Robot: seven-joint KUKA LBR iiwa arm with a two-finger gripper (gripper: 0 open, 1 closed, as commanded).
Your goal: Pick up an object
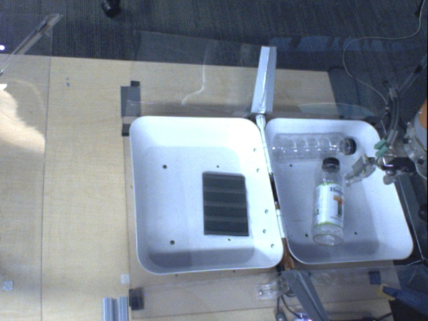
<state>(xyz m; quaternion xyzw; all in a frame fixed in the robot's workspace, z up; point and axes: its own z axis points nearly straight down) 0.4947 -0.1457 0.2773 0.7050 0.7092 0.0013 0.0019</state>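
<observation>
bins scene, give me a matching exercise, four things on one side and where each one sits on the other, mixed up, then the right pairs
Things:
1. dark ridged block
2. labelled bottle
3. clear bottle
4. gripper

Places:
A. lying along the far wall of the right bin
B. at the right bin's right edge, beside the labelled bottle's cap
C. on the floor of the left bin
D. lying in the middle of the right bin, cap toward the far wall

Pairs: 1-C, 2-D, 3-A, 4-B
</observation>
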